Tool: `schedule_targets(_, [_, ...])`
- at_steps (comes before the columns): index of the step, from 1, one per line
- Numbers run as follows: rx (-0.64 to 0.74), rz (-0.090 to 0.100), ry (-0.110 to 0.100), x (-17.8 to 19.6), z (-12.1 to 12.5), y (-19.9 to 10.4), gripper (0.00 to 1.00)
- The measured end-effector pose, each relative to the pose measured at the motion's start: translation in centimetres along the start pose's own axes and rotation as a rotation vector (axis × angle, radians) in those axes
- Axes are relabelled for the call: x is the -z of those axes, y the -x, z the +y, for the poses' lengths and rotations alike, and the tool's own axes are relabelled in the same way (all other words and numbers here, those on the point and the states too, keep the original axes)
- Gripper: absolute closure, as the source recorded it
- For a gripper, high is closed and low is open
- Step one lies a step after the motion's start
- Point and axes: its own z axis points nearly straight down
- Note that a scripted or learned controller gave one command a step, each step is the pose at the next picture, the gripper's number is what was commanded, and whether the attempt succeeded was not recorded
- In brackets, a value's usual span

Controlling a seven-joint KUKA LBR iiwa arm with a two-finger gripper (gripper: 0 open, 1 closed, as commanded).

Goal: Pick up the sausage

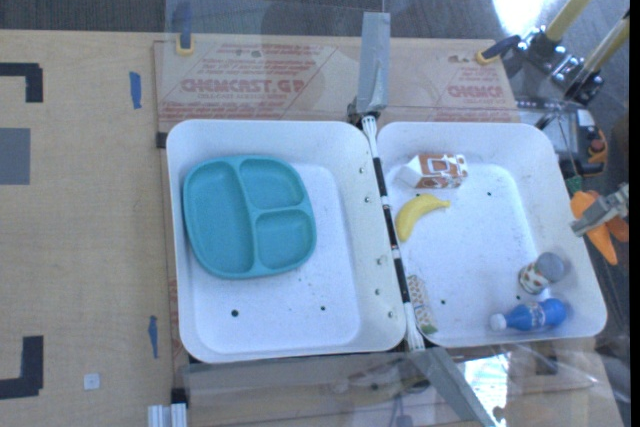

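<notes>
Waiting at the right bin's (497, 255) three o'clock edge, grip state untellable, the arm (603, 215) must next approach the likely sausage (421, 304) at seven o'clock.

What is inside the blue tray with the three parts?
Nothing that I can see. The blue tray lies in the left bin, and all three of its parts look bare. What is under the tray is hidden.

Tan bench (80, 245), two white bins (200, 315)
</notes>
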Motion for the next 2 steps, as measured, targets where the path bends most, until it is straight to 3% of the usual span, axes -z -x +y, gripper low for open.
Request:
schedule_targets(1, [-0.068, 0.001, 0.0, 0.08, -0.14, 0.15, 1.0])
schedule_targets(2, [-0.05, 0.003, -0.002, -0.13, -0.05, 0.01, 1.0])
